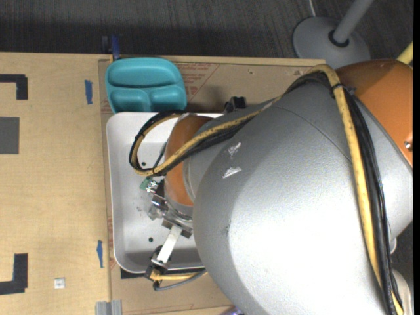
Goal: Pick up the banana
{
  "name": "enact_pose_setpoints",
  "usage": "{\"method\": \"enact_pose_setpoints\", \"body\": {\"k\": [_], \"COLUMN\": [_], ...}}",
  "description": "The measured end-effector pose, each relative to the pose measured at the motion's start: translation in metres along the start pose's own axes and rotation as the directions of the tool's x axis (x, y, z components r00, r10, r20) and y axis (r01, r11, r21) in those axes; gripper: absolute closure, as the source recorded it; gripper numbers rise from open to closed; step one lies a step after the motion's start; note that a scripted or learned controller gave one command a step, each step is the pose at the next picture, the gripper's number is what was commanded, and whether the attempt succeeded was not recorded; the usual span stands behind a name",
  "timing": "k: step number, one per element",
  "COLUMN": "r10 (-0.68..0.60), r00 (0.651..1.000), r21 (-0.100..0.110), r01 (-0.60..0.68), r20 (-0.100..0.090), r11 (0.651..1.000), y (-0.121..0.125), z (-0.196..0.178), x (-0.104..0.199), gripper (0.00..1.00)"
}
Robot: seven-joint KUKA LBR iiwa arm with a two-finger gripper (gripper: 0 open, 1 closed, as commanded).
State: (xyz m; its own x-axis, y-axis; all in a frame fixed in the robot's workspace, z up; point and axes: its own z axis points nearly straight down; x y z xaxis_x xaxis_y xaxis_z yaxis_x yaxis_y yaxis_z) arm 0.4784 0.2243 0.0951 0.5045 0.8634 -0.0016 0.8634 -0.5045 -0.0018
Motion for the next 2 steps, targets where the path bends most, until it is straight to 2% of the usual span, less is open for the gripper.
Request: {"method": "enact_pose_setpoints", "body": {"k": [1,2], "r10": [0.063,0.187], "r00": [0.998,0.982], "r21": [0.0,0.003], "r01": [-0.063,-0.187], "r20": [0.0,0.002], "r11": [0.998,0.982], "y": [0.058,0.037], "z": [-0.103,-0.004], "x": [0.034,0.022], "gripper": [0.0,0.0]}}
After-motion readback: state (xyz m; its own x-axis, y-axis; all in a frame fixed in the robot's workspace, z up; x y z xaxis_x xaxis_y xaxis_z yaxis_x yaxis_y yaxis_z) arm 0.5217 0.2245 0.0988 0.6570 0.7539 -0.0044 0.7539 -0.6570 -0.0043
